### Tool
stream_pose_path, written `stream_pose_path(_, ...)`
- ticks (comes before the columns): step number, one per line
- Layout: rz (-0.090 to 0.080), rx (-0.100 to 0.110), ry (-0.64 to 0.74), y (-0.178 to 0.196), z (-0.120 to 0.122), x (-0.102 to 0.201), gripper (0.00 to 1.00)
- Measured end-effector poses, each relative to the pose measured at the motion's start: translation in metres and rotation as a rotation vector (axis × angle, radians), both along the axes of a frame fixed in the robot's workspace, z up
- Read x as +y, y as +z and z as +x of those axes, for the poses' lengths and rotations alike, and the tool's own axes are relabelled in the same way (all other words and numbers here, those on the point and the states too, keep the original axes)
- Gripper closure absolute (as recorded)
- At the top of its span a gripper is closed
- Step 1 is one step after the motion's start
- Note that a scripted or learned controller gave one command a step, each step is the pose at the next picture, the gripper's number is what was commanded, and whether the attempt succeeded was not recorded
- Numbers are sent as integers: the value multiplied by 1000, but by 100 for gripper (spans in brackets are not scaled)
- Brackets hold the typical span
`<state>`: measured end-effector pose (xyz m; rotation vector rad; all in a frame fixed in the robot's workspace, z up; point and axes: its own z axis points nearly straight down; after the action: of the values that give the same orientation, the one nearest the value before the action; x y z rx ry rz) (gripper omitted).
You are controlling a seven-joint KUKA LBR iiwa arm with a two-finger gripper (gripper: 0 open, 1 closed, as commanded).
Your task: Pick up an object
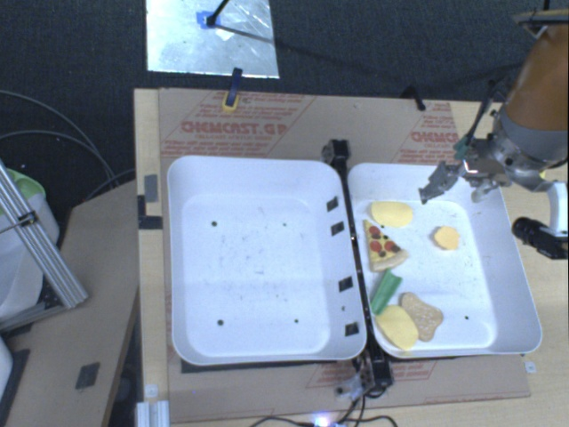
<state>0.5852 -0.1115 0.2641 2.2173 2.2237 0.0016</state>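
A: On the desk, largest first? Left bin (258,256), right bin (498,265).

B: Right bin holds pizza slice (384,246), yellow oval (391,213), biscuit (423,316), green pod (385,291), orange piece (446,237).

A: Fingers (440,183)?

B: Poised above the oval, seemingly parted, holding nothing, likely lining up a grasp.

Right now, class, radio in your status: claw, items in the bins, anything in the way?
Claw above right bin's far edge, holding nothing. Pizza slice, yellow pieces, green piece lying loose in that bin. Nothing blocking the approach.
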Motion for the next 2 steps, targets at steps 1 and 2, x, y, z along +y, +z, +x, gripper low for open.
stream_pose_path(1,4,20,-7,-165,-84,-20,0)
stream_pose_path(2,3,-7,10,-75,-81,73,0)
